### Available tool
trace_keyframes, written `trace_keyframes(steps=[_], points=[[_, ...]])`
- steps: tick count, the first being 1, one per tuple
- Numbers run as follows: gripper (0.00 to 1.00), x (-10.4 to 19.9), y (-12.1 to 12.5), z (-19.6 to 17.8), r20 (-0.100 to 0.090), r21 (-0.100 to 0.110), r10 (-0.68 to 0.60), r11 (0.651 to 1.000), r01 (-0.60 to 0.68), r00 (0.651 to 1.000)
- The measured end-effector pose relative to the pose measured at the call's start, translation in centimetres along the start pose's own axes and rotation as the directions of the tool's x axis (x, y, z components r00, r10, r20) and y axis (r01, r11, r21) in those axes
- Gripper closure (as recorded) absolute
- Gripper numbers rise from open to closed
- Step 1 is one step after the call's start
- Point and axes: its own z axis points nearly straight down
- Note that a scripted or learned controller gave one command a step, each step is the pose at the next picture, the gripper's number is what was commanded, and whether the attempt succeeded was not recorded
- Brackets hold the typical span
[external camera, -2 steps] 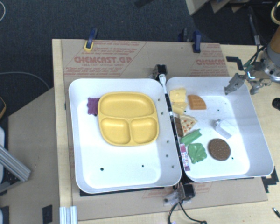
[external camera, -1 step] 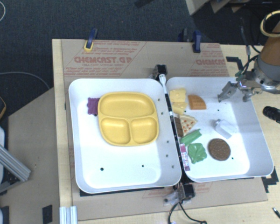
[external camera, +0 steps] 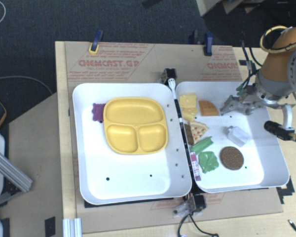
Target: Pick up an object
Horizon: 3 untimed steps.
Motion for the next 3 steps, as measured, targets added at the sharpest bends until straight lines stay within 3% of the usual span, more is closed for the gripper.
trace_keyframes(steps=[1,2,3], points=[[0.00,0.1,0.0,-0.2,0.004,-0.003,0.002,1.000,-0.002,1.000],[1.00,0.0,0.1,-1.3,0.006,-0.006,0.001,1.000,-0.001,1.000],[1.00,-0.6,0.5,-7.5,0.009,-0.013,0.003,1.000,-0.003,1.000]])
